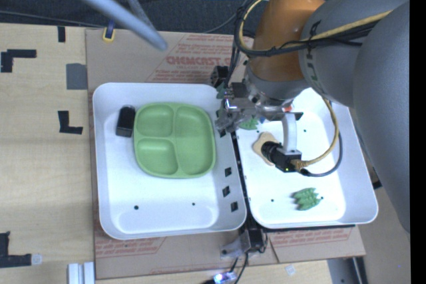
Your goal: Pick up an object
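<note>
Upper ctr of frame, camera view: grey arm w/ orange band hangs its gripper (233, 113) low at the seam btwn the bins, likely to reach a small green obj (250, 123) just beside it in the right bin (353, 203). Whether the gripper is open or closed can't be told. Counts: left bin (110, 203) has 1 green plate (175, 141) and 1 black block (125, 121). Right bin also has 1 tan piece (266, 139) and 1 green leafy toy (307, 198).

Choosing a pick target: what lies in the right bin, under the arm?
A green toy lies uncovered near the front. A green bit peeks out beside the claw; the arm covers the rest.
</note>
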Available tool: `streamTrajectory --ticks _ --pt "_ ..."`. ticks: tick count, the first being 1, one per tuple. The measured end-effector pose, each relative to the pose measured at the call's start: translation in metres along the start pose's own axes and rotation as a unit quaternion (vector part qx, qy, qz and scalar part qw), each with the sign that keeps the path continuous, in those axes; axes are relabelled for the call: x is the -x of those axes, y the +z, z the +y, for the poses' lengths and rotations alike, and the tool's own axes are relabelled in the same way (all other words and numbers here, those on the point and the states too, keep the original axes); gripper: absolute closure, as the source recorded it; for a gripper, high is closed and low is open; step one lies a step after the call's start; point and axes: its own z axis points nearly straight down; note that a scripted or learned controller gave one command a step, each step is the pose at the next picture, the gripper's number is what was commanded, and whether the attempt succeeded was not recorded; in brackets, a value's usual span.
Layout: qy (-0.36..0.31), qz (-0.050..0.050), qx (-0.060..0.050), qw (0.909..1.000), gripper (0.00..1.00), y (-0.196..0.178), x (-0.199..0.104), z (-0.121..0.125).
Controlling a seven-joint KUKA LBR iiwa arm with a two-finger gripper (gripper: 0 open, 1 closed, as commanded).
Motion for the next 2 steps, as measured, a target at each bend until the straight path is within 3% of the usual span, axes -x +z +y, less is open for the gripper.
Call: streamTrajectory --ticks 1,2 --pt "0.0 0.0 0.0 1.0 1.0 -0.0039 -0.0438 -0.018" --pt "0.002 -0.001 0.0 1.0 0.0 -0.0037 -0.0409 -0.0173"
